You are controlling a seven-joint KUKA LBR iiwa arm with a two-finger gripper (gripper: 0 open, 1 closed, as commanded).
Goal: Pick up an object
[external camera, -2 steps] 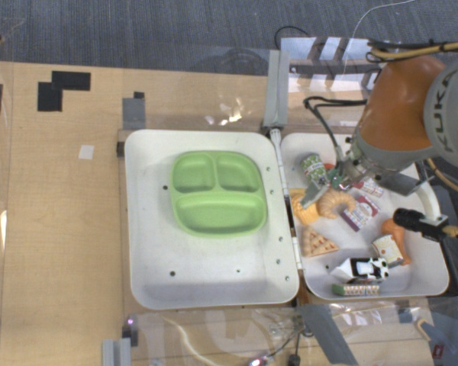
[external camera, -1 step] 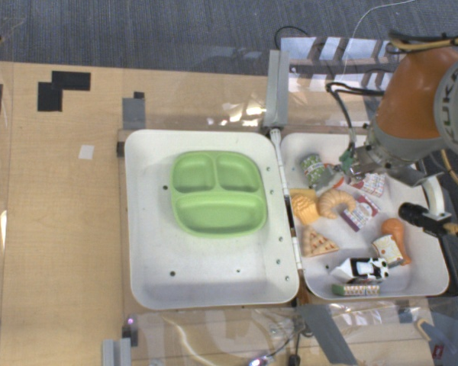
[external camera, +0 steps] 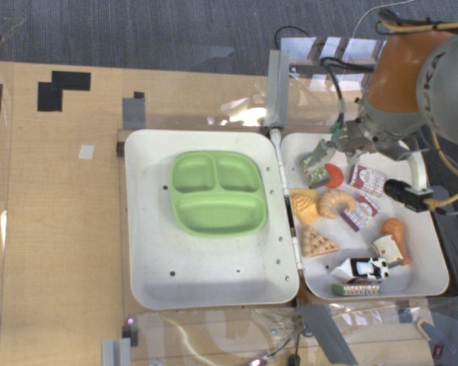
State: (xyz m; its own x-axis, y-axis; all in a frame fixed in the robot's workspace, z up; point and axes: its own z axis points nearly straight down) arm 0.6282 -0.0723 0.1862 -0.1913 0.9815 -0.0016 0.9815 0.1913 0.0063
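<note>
Two white bins. Left bin [external camera: 149, 280]: one green divided plate [external camera: 217, 193], alone.

Right bin [external camera: 437, 269]: about ten small items crowded together. Gripper [external camera: 340, 139] sits at the bin's 11 o'clock; cannot tell how the jaws stand. Just below it: one grey-green packet [external camera: 316, 166] touching one red piece [external camera: 333, 175]. Croissant [external camera: 337, 202] mid-bin, waffle wedge [external camera: 318, 242] at 7 o'clock, carrot [external camera: 396, 235] at 4 o'clock (neighbours touching, little free room).

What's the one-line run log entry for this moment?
arm: over right bin far edge | gripper: above grey-green packet, fingers unclear | held: nothing seen | left bin: green divided plate | pick: not done
</note>
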